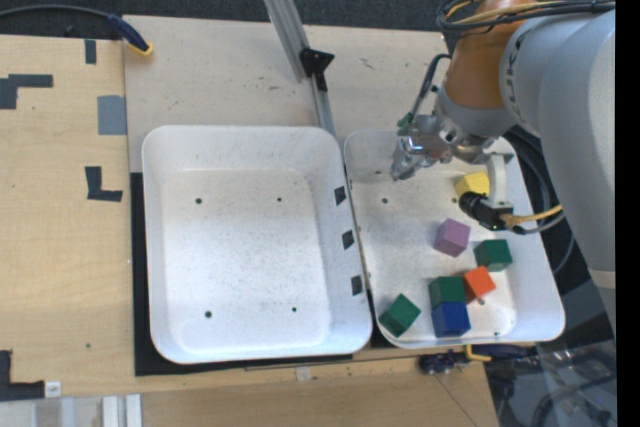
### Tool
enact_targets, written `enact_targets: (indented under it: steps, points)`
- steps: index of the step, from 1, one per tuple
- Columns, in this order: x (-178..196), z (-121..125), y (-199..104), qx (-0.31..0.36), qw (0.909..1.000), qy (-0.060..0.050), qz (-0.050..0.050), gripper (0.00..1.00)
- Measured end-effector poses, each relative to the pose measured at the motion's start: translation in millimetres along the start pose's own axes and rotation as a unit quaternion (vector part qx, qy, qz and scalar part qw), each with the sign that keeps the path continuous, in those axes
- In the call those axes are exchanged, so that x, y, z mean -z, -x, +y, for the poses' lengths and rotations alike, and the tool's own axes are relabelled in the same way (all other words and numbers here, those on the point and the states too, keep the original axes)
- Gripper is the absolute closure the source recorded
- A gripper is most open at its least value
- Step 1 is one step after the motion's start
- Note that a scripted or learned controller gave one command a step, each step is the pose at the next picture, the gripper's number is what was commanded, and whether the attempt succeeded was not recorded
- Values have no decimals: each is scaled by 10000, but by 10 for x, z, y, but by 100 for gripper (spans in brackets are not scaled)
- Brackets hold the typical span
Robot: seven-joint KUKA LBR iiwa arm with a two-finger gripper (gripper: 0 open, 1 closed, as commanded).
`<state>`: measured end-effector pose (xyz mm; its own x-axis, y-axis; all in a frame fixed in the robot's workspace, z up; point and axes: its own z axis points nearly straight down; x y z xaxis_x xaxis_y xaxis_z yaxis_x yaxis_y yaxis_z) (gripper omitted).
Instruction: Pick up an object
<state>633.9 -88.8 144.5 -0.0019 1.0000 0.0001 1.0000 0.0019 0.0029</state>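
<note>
The tool, its state impossible to tell, hangs over the right bin's bare upper-left corner, the purple cube lying nearest, toward lower right.

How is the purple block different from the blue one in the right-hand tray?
The purple block is lilac and stands alone on bare tray floor; the blue block is deep blue and packed against a green block. The purple block lies nearer the hand; the blue block sits by the tray's near rim. Both look like small cubes.

High slanted view over both bins
</note>
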Motion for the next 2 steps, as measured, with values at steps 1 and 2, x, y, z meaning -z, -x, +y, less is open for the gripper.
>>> enact_targets:
  steps: [1, 2]
  points:
    - [544, 11, -112, 4, 10000, 8, 0, 100]
    - [783, 17, -117, -4, 10000, -6, 1, 100]
